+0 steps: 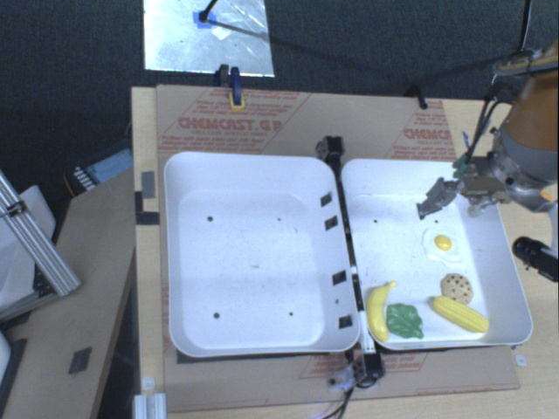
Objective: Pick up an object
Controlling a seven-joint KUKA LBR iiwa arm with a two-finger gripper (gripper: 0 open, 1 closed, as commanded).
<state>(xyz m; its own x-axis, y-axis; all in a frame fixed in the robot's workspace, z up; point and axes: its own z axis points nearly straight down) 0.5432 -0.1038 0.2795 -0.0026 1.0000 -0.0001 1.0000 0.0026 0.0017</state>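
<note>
The right bin (384,208) holds a fried egg (442,243), a round cookie (456,286), a corn cob (460,314), a banana (378,311) and a green leafy piece (405,321). My gripper (434,200) reaches in from the right and hangs over the upper part of that bin, just above the egg. Nothing shows between its fingers.
The left bin (253,251) lies beside the right one, with a black divider strip and clips (336,225) between them. Cardboard (288,116) lies under both bins. A foil sheet (208,23) lies at the back.
</note>
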